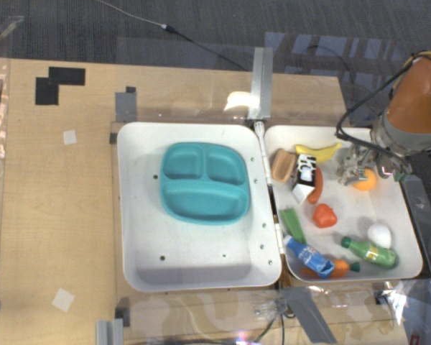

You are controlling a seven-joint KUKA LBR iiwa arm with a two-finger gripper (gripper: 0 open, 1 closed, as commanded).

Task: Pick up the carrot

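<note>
Carrot [340, 267] lies well apart from the gripper [353, 169]

I locate the carrot [338, 267] at the near edge of the right bin [409, 214], lying flat on the bin floor. I see a short orange body with a green end pointing right, toward the green bottle [370, 251]. Its left end touches or is partly overlapped by the blue packet [307, 256]; I cannot tell which.
</note>
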